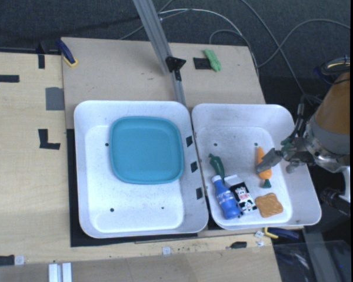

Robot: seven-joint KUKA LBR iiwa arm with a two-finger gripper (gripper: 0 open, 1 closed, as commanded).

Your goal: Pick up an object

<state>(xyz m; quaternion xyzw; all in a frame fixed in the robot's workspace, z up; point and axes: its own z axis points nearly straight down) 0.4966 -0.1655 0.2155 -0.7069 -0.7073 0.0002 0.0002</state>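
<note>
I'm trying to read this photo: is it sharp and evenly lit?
Camera view: light is even and soft, with no strong glare on the white bins; small items like the blue bottle look slightly blurry; the hand is dim and soft-edged.

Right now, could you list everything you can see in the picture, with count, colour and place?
bins: 2, white, side by side on the bench
plate: 1, blue, in the left bin
bottle: 1, blue with white cap, front of the right bin
green thing: 1, dark green, right bin, just behind the bottle
small box: 1, black and white, right of the bottle
brown thing: 1, orange-brown, front right of the right bin
carrot: 1, orange with green end, right bin, by the gripper
clip: 1, green, on the bench behind the bins
pole: 1, grey, slanting over the bench
gripper: 1, grey, at the carrot in the right bin
arm: 1, grey and orange, right side
</note>
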